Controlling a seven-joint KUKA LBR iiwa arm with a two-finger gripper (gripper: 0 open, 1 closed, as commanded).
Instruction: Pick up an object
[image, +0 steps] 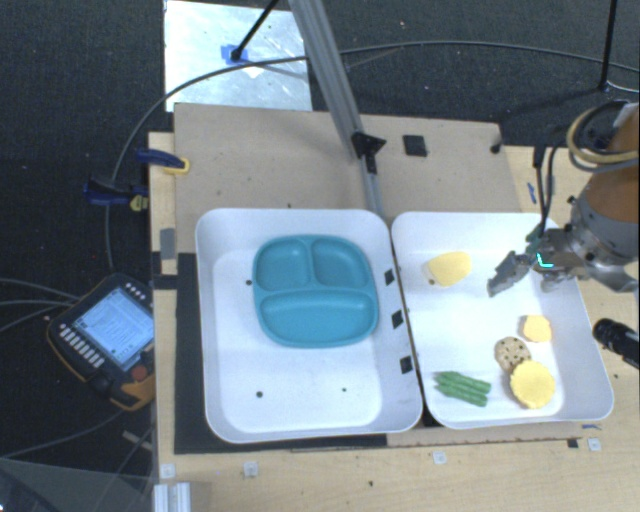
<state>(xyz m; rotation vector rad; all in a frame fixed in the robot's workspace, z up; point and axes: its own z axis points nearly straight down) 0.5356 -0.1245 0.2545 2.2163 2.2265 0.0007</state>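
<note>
Camera view, looking down on the bench: two white bins side by side. The left bin (230, 400) has a blue plate (315, 292) with three compartments sitting toward its 12 o'clock end. The right bin (470, 235) has all the food bits. There's a yellow lemon-ish piece (447, 268) up near 11 o'clock of that bin, a small yellow chunk (537, 329) toward 3 o'clock, a cookie (511, 352) just below and left of it, a yellow round slice (532, 384) at about 5 o'clock touching the cookie, and green beans (462, 387) at 6 o'clock.

The arm comes in from 3 o'clock, orange band visible up by the top right. The gripper (508, 275) hangs over the right bin around 2 o'clock, between the lemon piece and the small chunk, touching neither. Honestly can't tell how its jaws stand from this angle, just a dark grey blob pointing left. Nothing visibly in it.

Off the bench at 9 o'clock there's a pendant (108, 335) with a lit screen on the floor.
</note>
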